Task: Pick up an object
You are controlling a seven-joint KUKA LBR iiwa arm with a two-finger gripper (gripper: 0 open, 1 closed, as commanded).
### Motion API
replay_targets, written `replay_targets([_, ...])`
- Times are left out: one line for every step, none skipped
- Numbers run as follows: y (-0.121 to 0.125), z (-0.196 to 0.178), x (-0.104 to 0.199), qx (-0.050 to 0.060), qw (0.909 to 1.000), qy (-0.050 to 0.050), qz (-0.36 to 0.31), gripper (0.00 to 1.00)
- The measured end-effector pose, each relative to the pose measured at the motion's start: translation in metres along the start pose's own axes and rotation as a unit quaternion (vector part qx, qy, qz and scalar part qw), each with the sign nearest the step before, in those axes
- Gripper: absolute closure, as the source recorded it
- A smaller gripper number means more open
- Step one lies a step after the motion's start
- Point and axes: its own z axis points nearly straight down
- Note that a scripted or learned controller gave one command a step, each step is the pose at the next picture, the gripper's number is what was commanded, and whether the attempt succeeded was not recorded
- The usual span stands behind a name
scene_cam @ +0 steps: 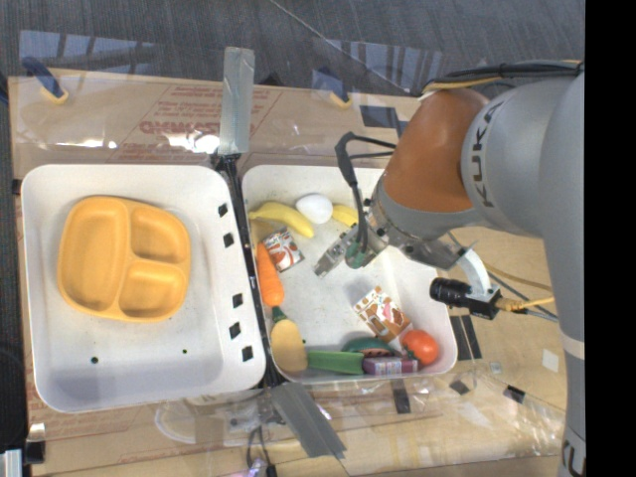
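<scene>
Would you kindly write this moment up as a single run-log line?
phase: reaching | gripper: above right bin, near carrot and banana | grasp: none visible | left bin: yellow plate

In the right bin (298, 182) lie a banana (281, 217), white egg (315, 208), carrot (269, 277), tomato (420, 347) and snack packets (382, 314).

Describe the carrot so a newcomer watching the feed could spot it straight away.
Start at the right bin, the one the grey arm hangs over, and look along its left wall. The carrot lies there lengthwise, below the banana and beside a small red-and-white packet. It is the one long, tapered orange thing.
</scene>
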Motion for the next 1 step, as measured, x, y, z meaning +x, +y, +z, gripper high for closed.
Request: replay_targets([0.0588,-0.0923,-0.0111,-0.005,0.9973,-0.004,0.073,1.00])
